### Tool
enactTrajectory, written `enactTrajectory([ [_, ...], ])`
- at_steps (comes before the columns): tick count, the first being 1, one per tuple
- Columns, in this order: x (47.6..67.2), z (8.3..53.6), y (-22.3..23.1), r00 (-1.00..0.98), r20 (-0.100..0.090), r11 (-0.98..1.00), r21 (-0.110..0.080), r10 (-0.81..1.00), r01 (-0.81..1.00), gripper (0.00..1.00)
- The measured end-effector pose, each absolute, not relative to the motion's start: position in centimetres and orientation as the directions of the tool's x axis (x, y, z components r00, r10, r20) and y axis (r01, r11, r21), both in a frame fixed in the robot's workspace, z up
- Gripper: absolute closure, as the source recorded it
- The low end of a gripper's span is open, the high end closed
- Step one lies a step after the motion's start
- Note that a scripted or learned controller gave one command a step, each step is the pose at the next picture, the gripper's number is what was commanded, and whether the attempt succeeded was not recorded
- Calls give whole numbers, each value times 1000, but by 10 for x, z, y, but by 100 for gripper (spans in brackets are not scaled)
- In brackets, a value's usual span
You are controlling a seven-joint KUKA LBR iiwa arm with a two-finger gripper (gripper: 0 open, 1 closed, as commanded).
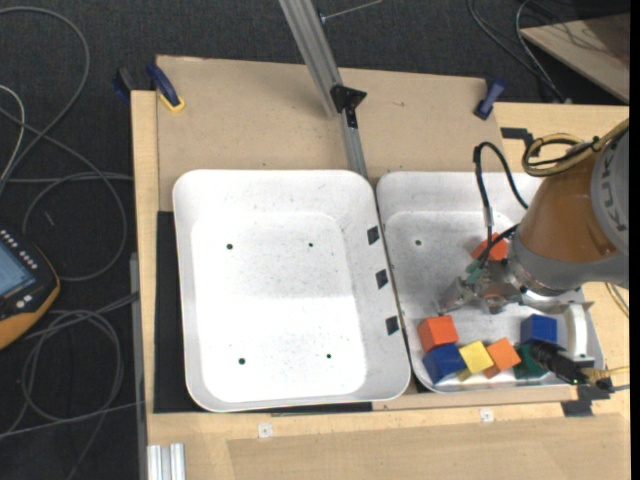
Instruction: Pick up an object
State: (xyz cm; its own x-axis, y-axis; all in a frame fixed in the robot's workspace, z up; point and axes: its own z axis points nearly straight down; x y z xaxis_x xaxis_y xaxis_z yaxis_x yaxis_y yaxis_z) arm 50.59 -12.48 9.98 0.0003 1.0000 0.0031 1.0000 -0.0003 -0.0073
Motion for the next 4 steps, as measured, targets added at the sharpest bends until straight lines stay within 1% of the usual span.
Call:
enactTrajectory([
  [1,508,114,-125,0,1,0,1,1000,1000,100],
  [2,519,171,-121,-2,-1,2,8,1000,1000,100],
  [3,523,221,-111,-3,-1,3,8,1000,1000,100],
  [4,524,275,-111,-2,-2,2,8,1000,1000,100],
])
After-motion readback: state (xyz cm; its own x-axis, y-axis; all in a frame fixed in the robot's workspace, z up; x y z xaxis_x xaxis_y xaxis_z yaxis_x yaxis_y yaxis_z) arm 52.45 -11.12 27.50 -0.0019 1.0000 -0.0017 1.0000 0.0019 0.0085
